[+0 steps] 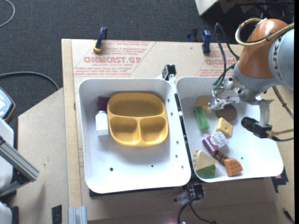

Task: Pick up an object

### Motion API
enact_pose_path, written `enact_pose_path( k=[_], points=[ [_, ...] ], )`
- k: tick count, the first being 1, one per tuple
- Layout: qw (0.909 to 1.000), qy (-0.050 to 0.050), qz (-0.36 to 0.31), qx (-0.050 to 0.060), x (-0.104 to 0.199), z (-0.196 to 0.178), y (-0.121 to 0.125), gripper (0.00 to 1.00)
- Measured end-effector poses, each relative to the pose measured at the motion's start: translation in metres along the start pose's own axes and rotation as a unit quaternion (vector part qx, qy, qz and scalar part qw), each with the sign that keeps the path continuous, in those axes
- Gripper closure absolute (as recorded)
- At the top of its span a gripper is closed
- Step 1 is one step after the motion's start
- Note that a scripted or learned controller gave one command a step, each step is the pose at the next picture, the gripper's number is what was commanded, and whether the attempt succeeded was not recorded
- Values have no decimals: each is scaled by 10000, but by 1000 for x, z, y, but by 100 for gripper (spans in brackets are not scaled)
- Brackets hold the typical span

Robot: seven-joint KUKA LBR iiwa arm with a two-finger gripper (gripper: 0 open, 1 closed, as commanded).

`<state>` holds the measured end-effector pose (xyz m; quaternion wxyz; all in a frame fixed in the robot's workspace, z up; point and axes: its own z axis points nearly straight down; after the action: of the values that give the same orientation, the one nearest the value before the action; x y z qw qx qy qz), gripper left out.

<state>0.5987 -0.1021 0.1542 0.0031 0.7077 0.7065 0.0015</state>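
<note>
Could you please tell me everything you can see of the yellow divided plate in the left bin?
The yellow plate is a rounded rectangle that looks like moulded plastic, with one long compartment along the far side and two smaller ones along the near side. All three look bare. It lies flat, right way up, near the middle of the left bin. A small white bottle sits against its left edge, with a dark purple thing just beyond at the plate's far left corner.

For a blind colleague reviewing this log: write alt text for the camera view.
A grey robot arm with an orange band reaches from the right, its end effector low over the right shallow white bin among small toy food pieces, including a green bar-shaped piece. The left shallow white bin holds a yellow three-compartment plastic tray.
</note>
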Motion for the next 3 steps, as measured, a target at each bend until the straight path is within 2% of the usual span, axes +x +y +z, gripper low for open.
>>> enact_pose_path(
  k=[1,2,3],
  points=[
    [10000,3,-14,-3,5,-45,3,100],
    [10000,4,-13,3,5,-73,5,100],
    [10000,23,-27,58,51,-63,-16,100]
  ],
)
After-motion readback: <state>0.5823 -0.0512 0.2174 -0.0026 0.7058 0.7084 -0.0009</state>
